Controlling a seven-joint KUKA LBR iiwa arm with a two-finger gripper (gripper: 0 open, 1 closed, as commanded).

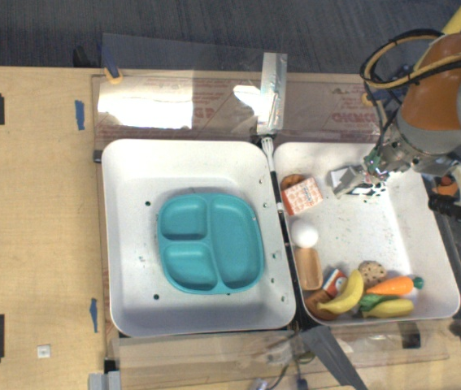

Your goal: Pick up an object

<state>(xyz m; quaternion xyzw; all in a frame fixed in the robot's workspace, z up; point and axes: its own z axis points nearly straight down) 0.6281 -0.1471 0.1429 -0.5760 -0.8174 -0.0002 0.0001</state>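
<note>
White bins [124, 169] number two, one teal tray [211, 242], one banana [345, 294]; pincer [352, 179] state unclear.

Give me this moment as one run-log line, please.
end effector: over right bin, upper area | held: nothing seen | teal tray: left bin

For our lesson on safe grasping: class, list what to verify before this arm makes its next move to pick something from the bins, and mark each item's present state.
1. Gripper over the right bin: ok.
2. Object between its fingers: not ok, none seen.
3. Finger opening: cannot tell.
4. Nearest target, the red-and-white carton, free on top: ok.
5. Banana, carrot and cookie separated: not ok, heaped together.
6. Teal tray away from the arm: ok.
</note>
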